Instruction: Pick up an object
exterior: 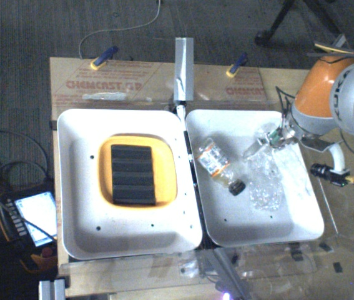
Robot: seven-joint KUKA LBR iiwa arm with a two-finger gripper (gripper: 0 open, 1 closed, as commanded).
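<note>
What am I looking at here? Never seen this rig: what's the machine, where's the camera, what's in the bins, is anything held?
One camera, fixed above the bench, looks down at a slant. The grey machine with the orange band at the right is a robot arm; its tool reaches over the right bin's far right corner. Whether its fingers are open or shut can't be made out, and nothing is visibly held.

Two shallow white bins sit side by side. The left bin holds a yellow tray-like object with a black ribbed block on it. The right bin holds a small clear bottle with a dark cap, lying on its side, and a crumpled clear plastic piece next to it, under the tool.

The job is to pick up an object.
</note>
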